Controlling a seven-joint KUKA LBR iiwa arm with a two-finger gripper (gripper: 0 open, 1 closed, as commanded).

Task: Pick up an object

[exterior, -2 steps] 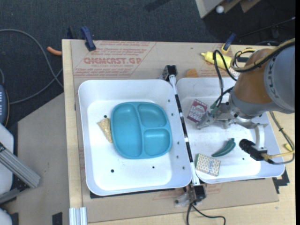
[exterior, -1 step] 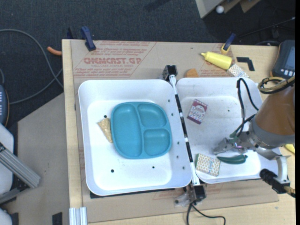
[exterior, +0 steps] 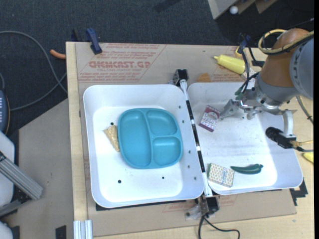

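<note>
Camera view: your pincer (exterior: 234, 108) hung low in the right bin (exterior: 279, 180), beside the small purple packet (exterior: 210, 118).
Whether it gripped anything I could not tell (packet apparently untouched); you needed to centre over it before closing.

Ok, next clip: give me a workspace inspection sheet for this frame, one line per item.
Surface: cardboard-covered bench bearing the left bin and the right bin, side by side.
Job's things: in the right bin, a purple packet near the left wall, a patterned card and a green pepper at the front.
Clutter: left bin holds a blue divided plate with a tan piece tucked at its left edge; a yellow toy lies on the bench behind the right bin.
Grippers: gripper low over the back of the right bin, holding nothing visible.
Cables: grey cable on the floor, left.
Surroundings: dark carpet.
</note>
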